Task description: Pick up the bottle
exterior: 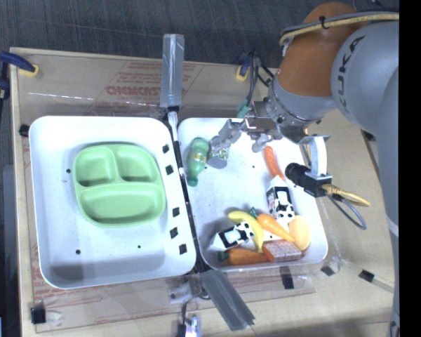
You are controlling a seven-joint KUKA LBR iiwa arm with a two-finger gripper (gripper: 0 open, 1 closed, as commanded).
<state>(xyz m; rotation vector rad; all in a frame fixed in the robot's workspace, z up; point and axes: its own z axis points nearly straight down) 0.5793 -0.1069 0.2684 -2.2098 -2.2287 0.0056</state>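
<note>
Lit evenly and fairly brightly from above, without hard glare. Showed soft grey shadows inside the left bin (49,258), deepest at its lower left corner, and a faint one around the green tray (119,184). Rendered the white bin walls slightly washed out, mid frame. Stayed darker and grainy over the carpet along the top edge. Blurred the arm (358,55) a little at upper right; kept small objects at lower centre soft and low in detail.

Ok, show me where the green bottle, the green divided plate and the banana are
green bottle (196,159), camera view, on its body by the right bin's left wall.
green divided plate (119,206), camera view, on its large front compartment.
banana (245,222), camera view, on its yellow curve.
</note>
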